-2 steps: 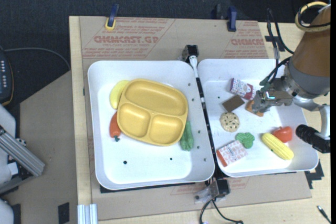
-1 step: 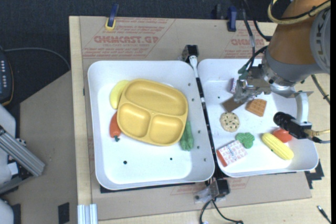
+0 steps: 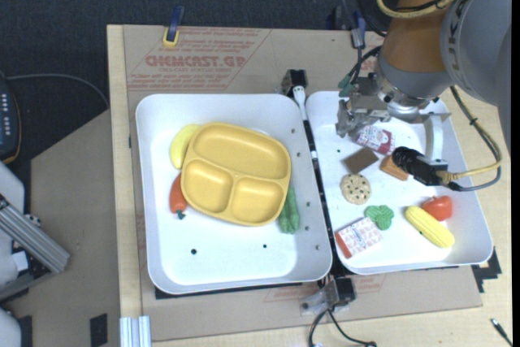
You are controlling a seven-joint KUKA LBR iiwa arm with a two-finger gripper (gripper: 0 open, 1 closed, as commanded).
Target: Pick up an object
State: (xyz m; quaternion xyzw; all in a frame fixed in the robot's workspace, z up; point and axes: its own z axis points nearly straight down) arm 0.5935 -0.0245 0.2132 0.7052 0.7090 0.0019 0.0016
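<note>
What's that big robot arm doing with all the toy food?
The grey and orange arm reaches in from the right and has its tool low over the right bin, near a red-and-white packet. A cookie, broccoli, corn and a tomato lie in that bin. The left bin holds a yellow divided tray. Whether the arm has grabbed anything is unclear.
</note>
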